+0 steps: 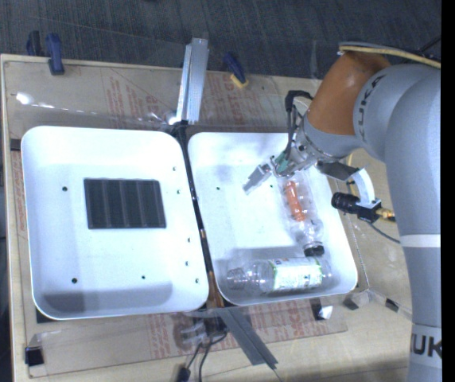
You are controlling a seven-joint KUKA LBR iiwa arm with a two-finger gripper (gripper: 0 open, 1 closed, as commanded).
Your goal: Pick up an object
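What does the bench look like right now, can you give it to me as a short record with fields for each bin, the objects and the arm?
left bin: shallow white bin with a dark ribbed rectangular panel lying in it
right bin: shallow white bin holding two bottles
bottle one: clear plastic bottle with orange contents and black cap, lying along the right side
bottle two: clear plastic bottle with a white label, lying along the near edge
arm: grey with orange band, gripper low over the right bin's far part, beside bottle one
grasp: nothing visibly held
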